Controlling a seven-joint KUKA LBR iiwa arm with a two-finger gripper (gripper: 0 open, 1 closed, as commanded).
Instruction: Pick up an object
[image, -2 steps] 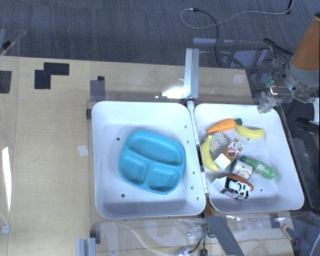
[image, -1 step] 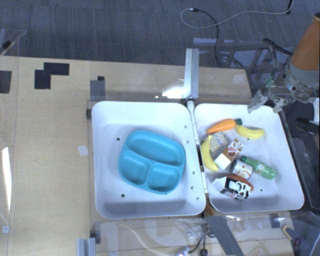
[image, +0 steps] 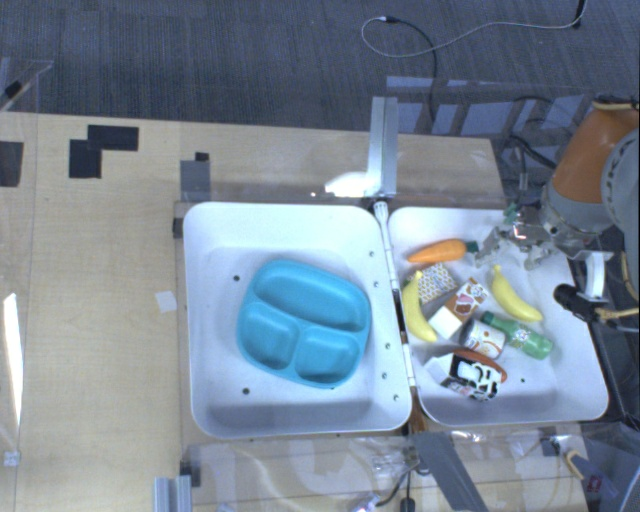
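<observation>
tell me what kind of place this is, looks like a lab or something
Probably a robotics lab bench set up for picking trials. Two white bins sit side by side on a wooden bench, one holding toy food such as a carrot and banana, with a robot arm reaching in.

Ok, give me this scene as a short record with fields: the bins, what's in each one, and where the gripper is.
left bin: holds a blue divided tray
right bin: holds a carrot, two bananas, a green bottle, a black and white toy and a few small packets
gripper: over the right bin's far edge, beside the carrot's tip
held object: none seen between the fingers
arm: enters from the view's right, orange band above the wrist
</observation>
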